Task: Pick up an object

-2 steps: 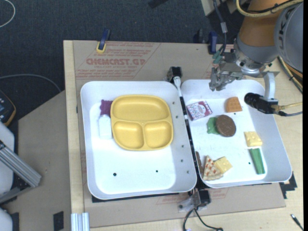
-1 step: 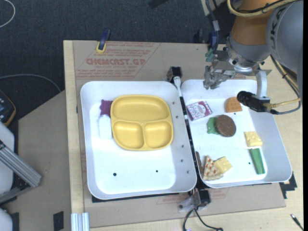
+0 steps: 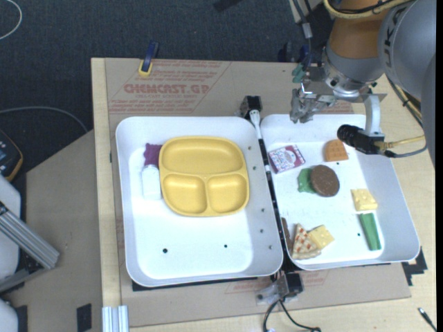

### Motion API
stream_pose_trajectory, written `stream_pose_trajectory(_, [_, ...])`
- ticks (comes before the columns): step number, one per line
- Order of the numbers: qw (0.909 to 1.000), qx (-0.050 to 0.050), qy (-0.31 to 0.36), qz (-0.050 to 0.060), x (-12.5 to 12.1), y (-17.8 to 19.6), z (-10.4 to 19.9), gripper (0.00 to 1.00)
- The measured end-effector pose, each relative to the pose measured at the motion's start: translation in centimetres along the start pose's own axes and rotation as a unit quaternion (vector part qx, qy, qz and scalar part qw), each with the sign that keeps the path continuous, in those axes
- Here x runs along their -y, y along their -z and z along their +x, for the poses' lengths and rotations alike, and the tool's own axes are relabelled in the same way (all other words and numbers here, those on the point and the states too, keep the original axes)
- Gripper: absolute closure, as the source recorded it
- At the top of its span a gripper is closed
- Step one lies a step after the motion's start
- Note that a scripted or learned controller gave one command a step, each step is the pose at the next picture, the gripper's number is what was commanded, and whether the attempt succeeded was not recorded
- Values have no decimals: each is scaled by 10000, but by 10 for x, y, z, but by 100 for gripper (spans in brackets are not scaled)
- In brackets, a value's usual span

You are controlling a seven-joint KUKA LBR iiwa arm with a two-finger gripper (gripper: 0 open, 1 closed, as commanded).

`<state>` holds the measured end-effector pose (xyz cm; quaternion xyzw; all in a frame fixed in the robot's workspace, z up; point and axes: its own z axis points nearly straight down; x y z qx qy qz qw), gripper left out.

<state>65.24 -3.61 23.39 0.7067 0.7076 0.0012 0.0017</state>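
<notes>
Reaching in from the right, arm [image 3: 387,26]. Filling the left bin [image 3: 138,247], yellow tray [image 3: 204,175]. Scattered across the right bin [image 3: 398,244]: burger [image 3: 324,181], green stick [image 3: 370,230], pizza [image 3: 302,242], cheese [image 3: 363,199]. Hovering over that bin's far edge, gripper [image 3: 303,111], slightly parted, holding nothing.

Around my bench I see a dark carpet floor [image 3: 62,40] with thin cables on it, a brown cardboard sheet [image 3: 173,81] under the bins, and even light.
</notes>
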Motion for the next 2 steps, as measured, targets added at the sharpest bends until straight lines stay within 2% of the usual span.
stream_pose_trajectory(1, [10000,-3,-10,23,5,1,-5,100])
stream_pose_trajectory(2, [10000,-5,-4,37,12,-5,1,100])
